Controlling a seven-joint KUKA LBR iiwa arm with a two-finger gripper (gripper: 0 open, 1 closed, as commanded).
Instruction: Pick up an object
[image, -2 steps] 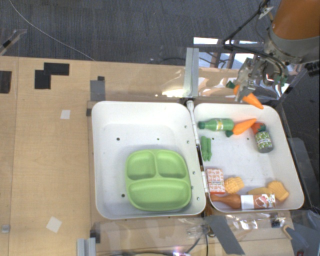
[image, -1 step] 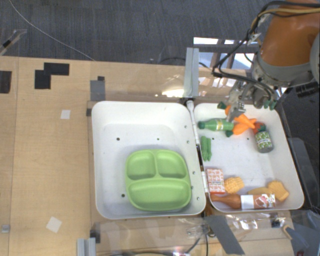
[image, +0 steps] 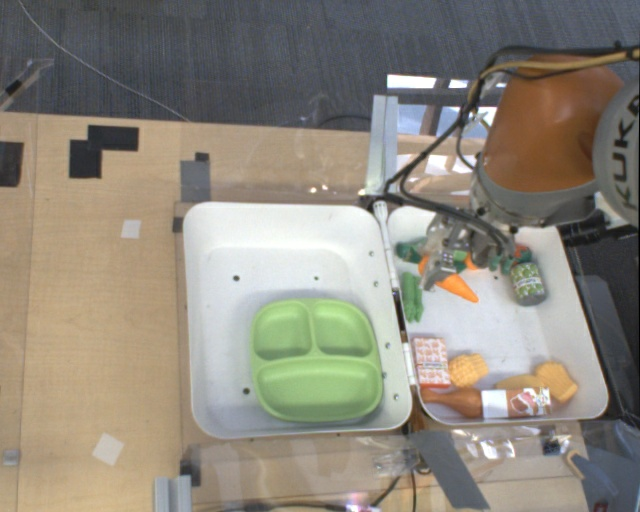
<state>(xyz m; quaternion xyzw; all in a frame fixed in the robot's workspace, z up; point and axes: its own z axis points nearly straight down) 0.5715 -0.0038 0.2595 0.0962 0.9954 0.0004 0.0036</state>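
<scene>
Arm (image: 550, 130) bends over right bin (image: 590, 370), above carrot (image: 460, 287).

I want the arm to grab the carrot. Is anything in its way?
Nothing visible blocks it. The gripper is right over the carrot in the right bin. A green vegetable and a small bottle sit close beside it, though.
</scene>
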